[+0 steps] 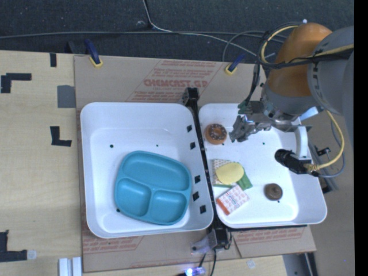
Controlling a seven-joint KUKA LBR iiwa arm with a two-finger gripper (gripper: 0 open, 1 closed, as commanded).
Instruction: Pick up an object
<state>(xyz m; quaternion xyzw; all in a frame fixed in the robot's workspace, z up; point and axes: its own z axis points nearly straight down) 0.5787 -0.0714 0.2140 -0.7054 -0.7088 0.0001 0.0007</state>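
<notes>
My gripper (240, 132) hangs over the upper middle of the right bin (287, 211), with nothing visible between its fingers. Just to its left lies a round brown doughnut-like piece (216, 133) near the divider. Below it sit a yellow oval piece (229, 172) on a green and patterned card, and a red-and-white packet (232, 199). A small brown round object (273, 191) rests toward the lower right of the same bin.
The left bin (95, 125) holds a blue three-compartment tray (153, 187). A black cylinder on the arm (292, 161) juts over the right bin's right side. Cables loop above the arm. Cardboard lies under both bins.
</notes>
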